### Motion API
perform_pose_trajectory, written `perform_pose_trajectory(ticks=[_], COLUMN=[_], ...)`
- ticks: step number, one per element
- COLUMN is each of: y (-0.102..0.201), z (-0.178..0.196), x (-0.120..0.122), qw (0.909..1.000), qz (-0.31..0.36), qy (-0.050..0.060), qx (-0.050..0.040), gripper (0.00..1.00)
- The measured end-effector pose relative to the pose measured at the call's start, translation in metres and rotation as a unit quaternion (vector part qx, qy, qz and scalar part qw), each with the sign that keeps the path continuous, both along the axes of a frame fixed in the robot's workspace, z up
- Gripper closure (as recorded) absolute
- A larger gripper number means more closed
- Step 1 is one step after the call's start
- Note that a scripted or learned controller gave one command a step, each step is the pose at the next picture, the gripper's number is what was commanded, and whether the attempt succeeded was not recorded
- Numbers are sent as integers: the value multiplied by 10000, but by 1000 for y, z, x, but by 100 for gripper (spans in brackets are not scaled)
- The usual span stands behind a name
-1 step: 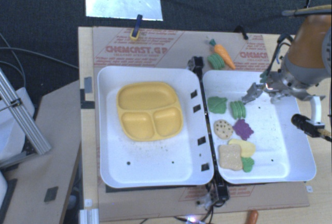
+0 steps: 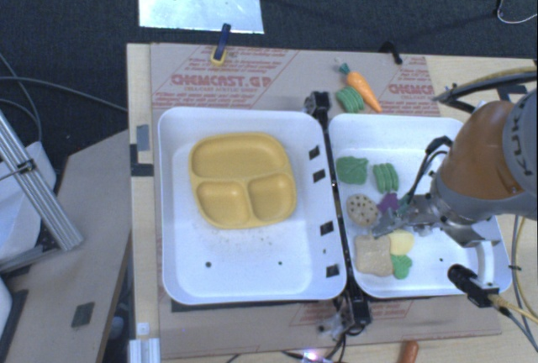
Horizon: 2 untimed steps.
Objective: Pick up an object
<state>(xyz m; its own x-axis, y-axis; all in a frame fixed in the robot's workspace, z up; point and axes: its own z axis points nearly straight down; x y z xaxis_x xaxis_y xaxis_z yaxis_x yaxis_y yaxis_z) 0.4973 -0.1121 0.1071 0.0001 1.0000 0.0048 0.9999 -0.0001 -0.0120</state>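
Note:
The right bin (image 2: 437,130) holds several toy foods: a green leafy piece (image 2: 351,170), green beans (image 2: 386,176), a spotted cookie (image 2: 361,207), a purple piece (image 2: 387,202), a tan bread slice (image 2: 372,256), a yellow piece (image 2: 403,244) and a small green piece (image 2: 402,267). My gripper (image 2: 389,223) hangs low over the middle of this bin, between the purple piece and the yellow piece and just right of the cookie. The grey arm with its orange band (image 2: 477,153) reaches in from the right and hides part of the bin floor.
A yellow divided plate (image 2: 242,180) lies in the left bin (image 2: 181,269). A toy carrot (image 2: 363,87) and a green piece (image 2: 349,99) lie on the board behind the right bin. A black divider (image 2: 333,193) runs between the bins.

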Motion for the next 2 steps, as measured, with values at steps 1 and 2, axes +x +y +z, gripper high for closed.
perform_pose_trajectory(ticks=[1, 2], y=[23, 65], z=[-22, 82], x=[45, -6], qw=[10000, 10000], qz=[33, 35], qy=[-81, -80], qx=[-22, -15], gripper=[0, 0])
